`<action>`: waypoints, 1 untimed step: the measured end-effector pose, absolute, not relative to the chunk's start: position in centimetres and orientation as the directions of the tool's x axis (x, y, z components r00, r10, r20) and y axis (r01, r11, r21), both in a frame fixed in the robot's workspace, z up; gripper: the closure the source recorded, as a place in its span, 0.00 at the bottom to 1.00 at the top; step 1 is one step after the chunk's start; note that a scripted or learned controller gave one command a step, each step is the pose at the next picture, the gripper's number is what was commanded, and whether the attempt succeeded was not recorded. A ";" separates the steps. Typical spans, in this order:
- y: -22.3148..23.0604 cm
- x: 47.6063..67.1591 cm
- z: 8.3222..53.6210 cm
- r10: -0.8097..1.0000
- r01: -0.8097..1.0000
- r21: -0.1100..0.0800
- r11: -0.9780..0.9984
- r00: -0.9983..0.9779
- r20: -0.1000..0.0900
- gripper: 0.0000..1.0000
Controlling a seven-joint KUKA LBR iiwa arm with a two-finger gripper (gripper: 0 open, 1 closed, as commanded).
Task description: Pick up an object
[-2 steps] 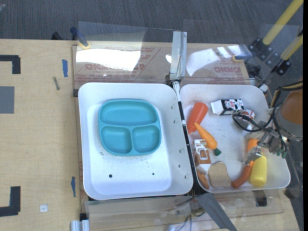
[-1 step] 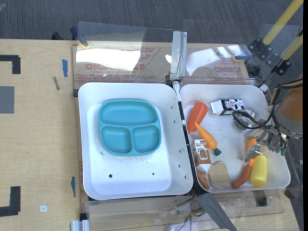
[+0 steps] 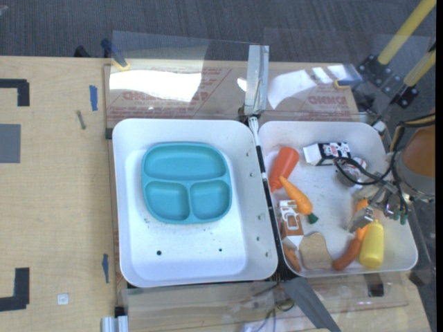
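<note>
The right bin (image 3: pixel 332 126) holds several toy foods. An orange pepper (image 3: pixel 283 164) and a carrot (image 3: pixel 297 198) lie near its left wall. A small printed box (image 3: pixel 291 218) sits below them, with a slice of bread (image 3: pixel 315 251) at the front. A red-orange sausage (image 3: pixel 347 254) and a yellow bottle (image 3: pixel 372 244) lie at the front right. A white and black packet (image 3: pixel 331 151) rests at the back. My gripper (image 3: pixel 367 211) hangs low over the bin's right side, just above the yellow bottle, with a small orange piece (image 3: pixel 362 204) beside it.
The left bin (image 3: pixel 131 254) carries a blue divided plate (image 3: pixel 185 182). Black cables (image 3: pixel 356 173) loop from the wrist over the right bin. The arm's orange band (image 3: pixel 422 152) is at the right edge. Clear plastic sheets (image 3: pixel 166 81) stand behind both bins.
</note>
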State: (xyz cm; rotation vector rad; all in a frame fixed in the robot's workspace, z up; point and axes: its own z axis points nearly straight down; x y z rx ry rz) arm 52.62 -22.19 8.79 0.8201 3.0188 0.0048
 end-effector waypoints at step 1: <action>-22.0 50.4 8.8 0.546 0.546 0.008 0.838 -0.838 -0.012 0.00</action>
